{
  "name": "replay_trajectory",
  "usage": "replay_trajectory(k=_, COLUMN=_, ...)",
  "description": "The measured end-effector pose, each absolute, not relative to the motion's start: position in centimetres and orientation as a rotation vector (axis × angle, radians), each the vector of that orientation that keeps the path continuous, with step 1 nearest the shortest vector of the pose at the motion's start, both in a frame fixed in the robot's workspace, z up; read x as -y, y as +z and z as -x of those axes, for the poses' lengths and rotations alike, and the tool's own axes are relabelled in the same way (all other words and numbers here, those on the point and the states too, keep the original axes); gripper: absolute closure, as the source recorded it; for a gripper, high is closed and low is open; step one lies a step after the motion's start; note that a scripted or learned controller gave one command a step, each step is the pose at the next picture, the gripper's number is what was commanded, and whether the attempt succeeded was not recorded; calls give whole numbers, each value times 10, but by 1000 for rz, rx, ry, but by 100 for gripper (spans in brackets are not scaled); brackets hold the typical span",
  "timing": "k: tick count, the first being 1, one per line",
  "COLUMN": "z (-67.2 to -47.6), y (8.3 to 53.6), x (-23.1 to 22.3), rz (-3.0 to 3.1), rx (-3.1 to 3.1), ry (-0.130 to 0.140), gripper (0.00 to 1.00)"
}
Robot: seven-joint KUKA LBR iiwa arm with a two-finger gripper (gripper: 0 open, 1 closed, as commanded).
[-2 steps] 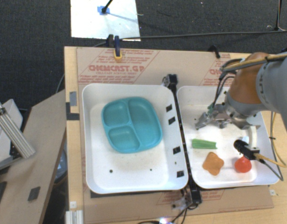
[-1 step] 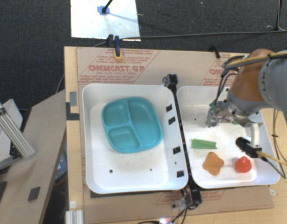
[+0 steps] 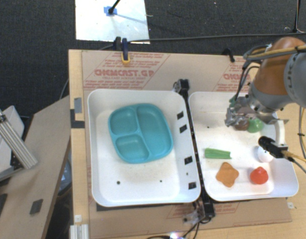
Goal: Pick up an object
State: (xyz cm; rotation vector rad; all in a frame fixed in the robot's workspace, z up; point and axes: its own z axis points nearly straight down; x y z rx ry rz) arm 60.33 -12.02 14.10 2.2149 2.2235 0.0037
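My gripper hangs over the far part of the right bin. A round green object lies right beside it, touching or nearly touching its right side. Nearer the front lie a flat green strip, an orange star-like piece, a red rounded piece and a white object partly hidden by the robot's bracket. Nothing shows between the gripper's fingers.
The left bin holds a teal divided tray. A black clipped divider runs between the two bins. Cardboard lies under both bins, and a white sheet lies beyond the bench.
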Motion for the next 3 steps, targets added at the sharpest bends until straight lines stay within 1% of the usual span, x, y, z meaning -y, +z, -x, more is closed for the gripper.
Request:
replay_trajectory(k=1, z=-596, y=198, x=125, rz=-2217, rx=-2221, ry=4, gripper=100)
replay_trajectory(k=2, z=-597, y=213, x=125, rz=-2216, rx=-2224, ry=3, gripper=100)
replay_trajectory(k=3, z=-590, y=213, x=77, rz=-2213, rx=-2229, ry=2, gripper=100)
